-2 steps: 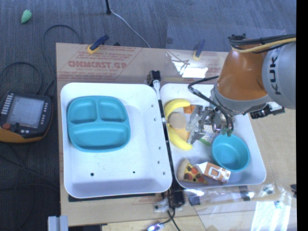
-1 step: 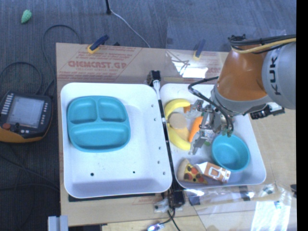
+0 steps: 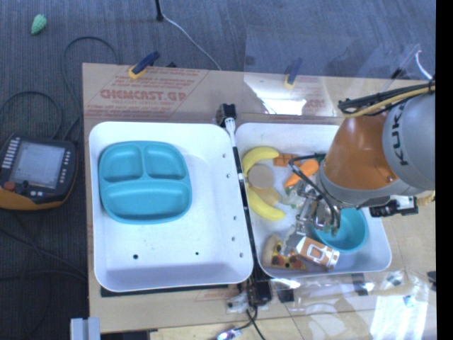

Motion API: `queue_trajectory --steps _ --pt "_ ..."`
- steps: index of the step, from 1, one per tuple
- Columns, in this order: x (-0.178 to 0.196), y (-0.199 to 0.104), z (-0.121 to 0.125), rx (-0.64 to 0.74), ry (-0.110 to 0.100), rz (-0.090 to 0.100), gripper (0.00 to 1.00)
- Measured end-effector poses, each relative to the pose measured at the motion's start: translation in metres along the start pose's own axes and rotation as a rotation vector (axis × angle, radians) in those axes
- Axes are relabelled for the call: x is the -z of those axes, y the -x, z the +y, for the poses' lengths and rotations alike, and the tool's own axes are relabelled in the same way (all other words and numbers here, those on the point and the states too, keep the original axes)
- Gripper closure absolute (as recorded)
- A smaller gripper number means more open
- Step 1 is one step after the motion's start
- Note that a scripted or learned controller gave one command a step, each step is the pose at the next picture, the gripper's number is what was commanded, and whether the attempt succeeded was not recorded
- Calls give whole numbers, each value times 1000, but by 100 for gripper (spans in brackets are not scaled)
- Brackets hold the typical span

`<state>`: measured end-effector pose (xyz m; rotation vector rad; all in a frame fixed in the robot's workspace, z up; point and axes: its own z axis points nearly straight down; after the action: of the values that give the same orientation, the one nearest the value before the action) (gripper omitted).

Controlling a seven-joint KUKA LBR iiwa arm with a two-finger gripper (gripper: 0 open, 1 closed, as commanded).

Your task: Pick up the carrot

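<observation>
The carrot (image 3: 300, 168) is a small orange piece in the right bin (image 3: 248, 190), just right of the banana's upper end. The arm's orange wrist band covers part of it. My gripper (image 3: 316, 217) hangs over the middle of the right bin, below and slightly right of the carrot. It sits between the banana and the blue bowl, just above a small colourful packet. Nothing is visibly held in it.
A yellow banana (image 3: 259, 183) curves along the right bin's left side. A blue bowl (image 3: 352, 234) sits at the lower right, and the colourful packet (image 3: 304, 253) lies near the front wall. The left bin (image 3: 212, 246) holds a blue divided plate (image 3: 145, 180).
</observation>
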<state>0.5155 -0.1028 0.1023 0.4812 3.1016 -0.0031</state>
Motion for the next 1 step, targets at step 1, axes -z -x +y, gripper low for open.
queue_trajectory --steps 1 --pt "-9 81 10 -207 7 -5 0"
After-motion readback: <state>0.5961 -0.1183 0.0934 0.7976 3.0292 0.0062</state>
